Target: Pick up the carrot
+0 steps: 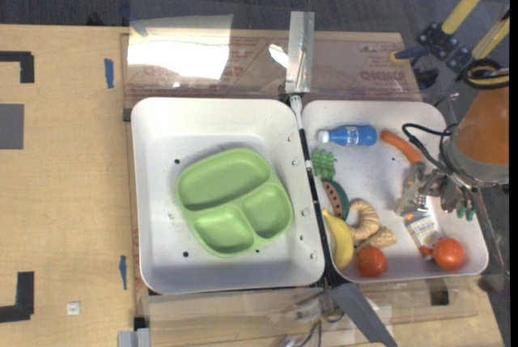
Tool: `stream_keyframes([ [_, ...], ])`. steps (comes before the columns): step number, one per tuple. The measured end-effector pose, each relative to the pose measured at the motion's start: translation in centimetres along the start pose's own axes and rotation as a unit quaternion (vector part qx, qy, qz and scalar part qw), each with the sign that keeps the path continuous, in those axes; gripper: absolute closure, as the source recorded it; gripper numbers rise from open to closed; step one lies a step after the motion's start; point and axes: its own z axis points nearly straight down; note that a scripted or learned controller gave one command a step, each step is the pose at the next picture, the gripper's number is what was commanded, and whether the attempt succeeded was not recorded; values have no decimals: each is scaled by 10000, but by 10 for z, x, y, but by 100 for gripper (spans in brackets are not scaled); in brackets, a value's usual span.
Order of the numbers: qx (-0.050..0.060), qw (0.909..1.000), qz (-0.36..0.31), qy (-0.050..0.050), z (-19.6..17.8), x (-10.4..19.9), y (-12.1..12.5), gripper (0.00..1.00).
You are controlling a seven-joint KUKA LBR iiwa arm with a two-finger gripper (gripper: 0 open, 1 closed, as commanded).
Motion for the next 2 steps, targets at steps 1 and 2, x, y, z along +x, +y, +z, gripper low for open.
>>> stream_keyframes([
  [1, -32, 9979, -649, 73, -81, -1, 99, 100],
  [2, -16, 9980, -615, 112, -77, 1, 94, 0],
])
